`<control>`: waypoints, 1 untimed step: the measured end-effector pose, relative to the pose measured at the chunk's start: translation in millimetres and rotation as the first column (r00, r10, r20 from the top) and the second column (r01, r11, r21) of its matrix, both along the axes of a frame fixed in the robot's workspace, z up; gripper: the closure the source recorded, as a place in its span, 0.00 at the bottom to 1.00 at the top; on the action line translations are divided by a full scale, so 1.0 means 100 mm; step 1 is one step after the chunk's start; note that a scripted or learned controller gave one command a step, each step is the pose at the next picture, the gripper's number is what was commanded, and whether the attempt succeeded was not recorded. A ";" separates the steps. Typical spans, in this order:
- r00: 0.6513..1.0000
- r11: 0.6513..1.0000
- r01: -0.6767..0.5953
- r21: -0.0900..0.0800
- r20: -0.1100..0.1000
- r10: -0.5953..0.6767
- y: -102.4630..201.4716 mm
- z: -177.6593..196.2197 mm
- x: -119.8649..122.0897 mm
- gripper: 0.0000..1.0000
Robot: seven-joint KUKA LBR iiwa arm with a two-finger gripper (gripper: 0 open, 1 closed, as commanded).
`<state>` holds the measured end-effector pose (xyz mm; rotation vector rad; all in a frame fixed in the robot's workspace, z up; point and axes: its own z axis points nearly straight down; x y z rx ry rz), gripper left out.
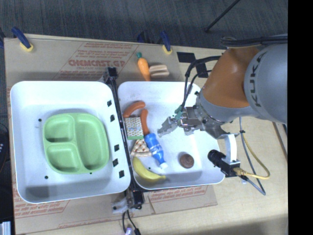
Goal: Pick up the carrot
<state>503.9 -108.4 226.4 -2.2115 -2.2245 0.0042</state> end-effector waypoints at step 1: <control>0.989 0.989 0.145 -0.001 -0.001 -0.145 0.86 -0.35 -0.28 0.00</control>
